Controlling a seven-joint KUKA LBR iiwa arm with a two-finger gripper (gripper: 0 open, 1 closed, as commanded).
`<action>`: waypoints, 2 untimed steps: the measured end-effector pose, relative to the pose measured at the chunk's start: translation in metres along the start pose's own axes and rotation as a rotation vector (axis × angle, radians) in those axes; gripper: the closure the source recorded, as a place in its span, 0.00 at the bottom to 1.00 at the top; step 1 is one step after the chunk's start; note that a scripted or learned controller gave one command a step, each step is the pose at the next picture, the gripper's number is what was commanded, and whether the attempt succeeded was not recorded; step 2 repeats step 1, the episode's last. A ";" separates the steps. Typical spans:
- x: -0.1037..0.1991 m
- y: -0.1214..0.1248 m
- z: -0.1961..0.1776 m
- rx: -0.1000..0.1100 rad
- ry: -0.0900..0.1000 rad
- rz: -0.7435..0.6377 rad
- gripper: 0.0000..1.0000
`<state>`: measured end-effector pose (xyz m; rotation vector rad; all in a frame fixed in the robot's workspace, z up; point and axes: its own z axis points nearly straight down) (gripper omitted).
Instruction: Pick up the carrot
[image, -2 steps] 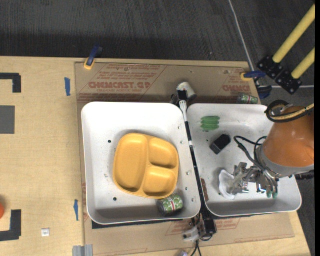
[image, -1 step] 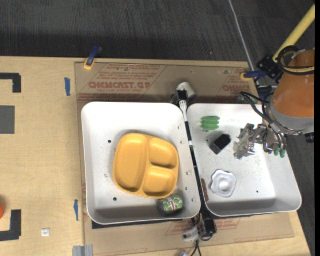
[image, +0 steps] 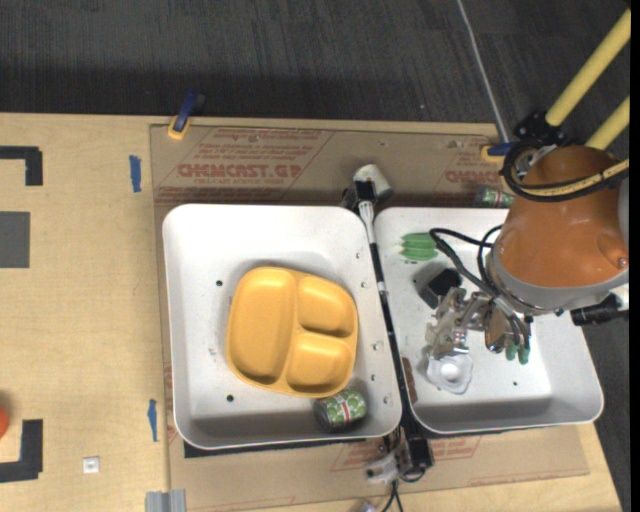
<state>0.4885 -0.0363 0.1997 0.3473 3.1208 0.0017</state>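
A yellow divided plate and a small can lie in the left bin.

The arm hides part of the right bin, perhaps the carrot.

A yellow divided plate lies in the left bin; the tool hangs over the right bin.

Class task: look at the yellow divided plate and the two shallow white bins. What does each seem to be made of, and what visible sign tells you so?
The yellow three-compartment divided plate looks like moulded plastic: even colour, rounded ridges, soft sheen. The two shallow white bins, left and right, seem to be painted metal or hard plastic: smooth, rounded rims, small holes in the left floor; the view leaves it open.
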 end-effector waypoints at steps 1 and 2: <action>0.022 0.060 0.015 0.000 0.001 0.104 1.00; 0.022 0.060 0.015 0.000 0.001 0.104 1.00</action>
